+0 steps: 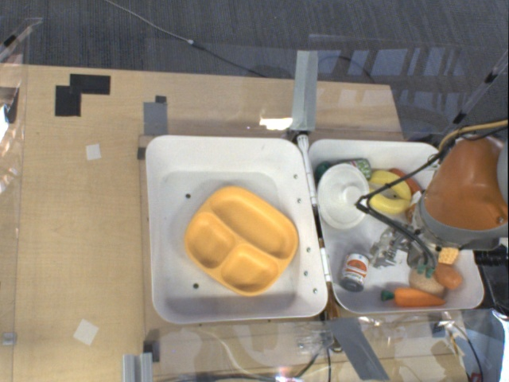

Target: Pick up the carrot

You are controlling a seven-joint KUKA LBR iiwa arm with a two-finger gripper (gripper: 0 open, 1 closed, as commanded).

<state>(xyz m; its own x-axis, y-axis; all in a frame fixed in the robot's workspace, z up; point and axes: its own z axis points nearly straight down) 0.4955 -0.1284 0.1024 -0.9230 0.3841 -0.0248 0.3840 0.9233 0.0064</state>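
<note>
Orange carrot (pixel 417 297) is lying flat along the near edge of the right-hand bin (pixel 475 291), green stub pointing toward the left bin (pixel 159 213); nothing has hold of it yet. The gripper (pixel 400 249) hangs low in the right bin just above and a bit left of the carrot, close but not on it; honestly the tip is a tangle of metal and cable from this angle, so whether the claw is spread or closed I can't tell, and I see nothing caught in it. My read: this is the approach step, grasp not done; next it needs to shift toward the near wall and line up across the carrot's width, not its length. Tight spot though; a small can (pixel 355 270) sits just left, some rounded food bits (pixel 447 276) crowd the carrot's right end, and the bin wall is right behind it. A white bowl (pixel 343 193) and a yellow fruit (pixel 390 191) fill the far end. Left bin holds a yellow divided plate (pixel 241 239). Bench (pixel 79 237) is pale wood; dark carpet (pixel 199 14) beyond.
</note>
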